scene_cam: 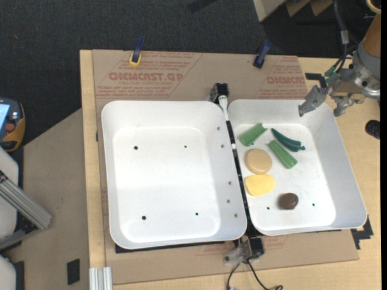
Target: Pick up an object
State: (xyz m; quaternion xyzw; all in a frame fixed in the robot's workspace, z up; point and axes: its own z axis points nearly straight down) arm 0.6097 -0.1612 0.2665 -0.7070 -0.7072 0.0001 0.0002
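Note:
The right bin (pixel 338 162) holds several small objects: a green block (pixel 252 134), a dark green pepper-shaped piece (pixel 286 139), a light green stick (pixel 282 154), a tan round disc (pixel 258 161), a yellow piece (pixel 260 185) and a brown ball (pixel 288 201). My gripper (pixel 326 101) hangs above the bin's far right corner, well up and to the right of the objects. Its two grey fingers are spread apart with nothing between them.
The left bin (pixel 121 162) lies beside the right one, on a cardboard sheet (pixel 181 71) fastened by a yellow-blue clamp (pixel 137 52) and a blue clamp (pixel 262 53). A black clip (pixel 219 92) joins the bins at the far side.

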